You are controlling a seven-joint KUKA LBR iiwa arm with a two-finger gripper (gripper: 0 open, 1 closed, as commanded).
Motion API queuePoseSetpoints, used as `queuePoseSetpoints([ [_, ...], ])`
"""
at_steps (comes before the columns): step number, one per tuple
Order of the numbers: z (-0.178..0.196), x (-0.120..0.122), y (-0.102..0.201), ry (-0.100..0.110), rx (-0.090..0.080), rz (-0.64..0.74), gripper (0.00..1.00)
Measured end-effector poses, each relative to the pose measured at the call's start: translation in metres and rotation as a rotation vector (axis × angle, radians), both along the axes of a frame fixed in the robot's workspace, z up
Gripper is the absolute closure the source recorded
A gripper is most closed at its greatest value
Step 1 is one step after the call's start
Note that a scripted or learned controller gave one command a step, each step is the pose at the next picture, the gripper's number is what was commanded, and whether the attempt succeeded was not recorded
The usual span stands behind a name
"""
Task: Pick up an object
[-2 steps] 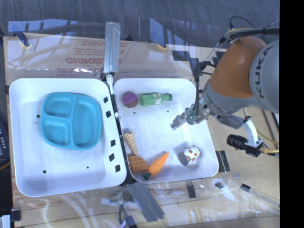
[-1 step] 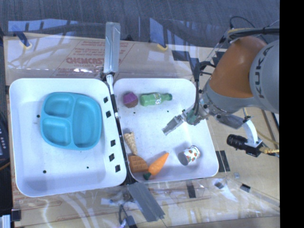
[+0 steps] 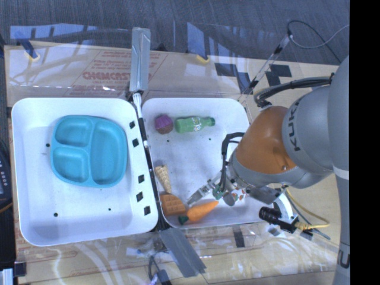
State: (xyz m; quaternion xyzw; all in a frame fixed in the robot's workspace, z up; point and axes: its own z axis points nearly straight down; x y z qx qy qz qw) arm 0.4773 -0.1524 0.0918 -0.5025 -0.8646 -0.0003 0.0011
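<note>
The carrot, orange with a green end, lies near the front edge of the right bin, just below and left of the gripper. The gripper sits low over the bin floor, one thin finger reaching left toward the carrot's upper side; whether the fingers are open or closed cannot be told from this slanted view, and nothing is seen clamped between them. The carrot's green tip rests against a brown waffle-like piece, which lies in the front left corner of the same bin. Just above that piece, along the bin's left wall, stands a pale cone-shaped item. Toward the back of the right bin a purple round object lies just beside a green bottle resting on its side, both well apart from the gripper. Behind the gripper rises the orange band and the grey arm, coming in from the right. The left bin holds a blue divided plate with three compartments, lying flat toward the back
</note>
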Motion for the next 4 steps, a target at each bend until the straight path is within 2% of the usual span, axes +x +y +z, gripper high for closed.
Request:
queuePoseSetpoints([
  [1, 0.0, 0.057, 0.015, 0.001, 0.0, -0.054, 0.0],
  [2, 0.028, -0.001, -0.025, 0.0, -0.001, -0.037, 0.0],
  [3, 0.0, -0.001, -0.041, 0.002, 0.0, -0.354, 0.0],
  [4, 0.001, 0.0, -0.057, 0.001, 0.0, -0.043, 0.0],
])
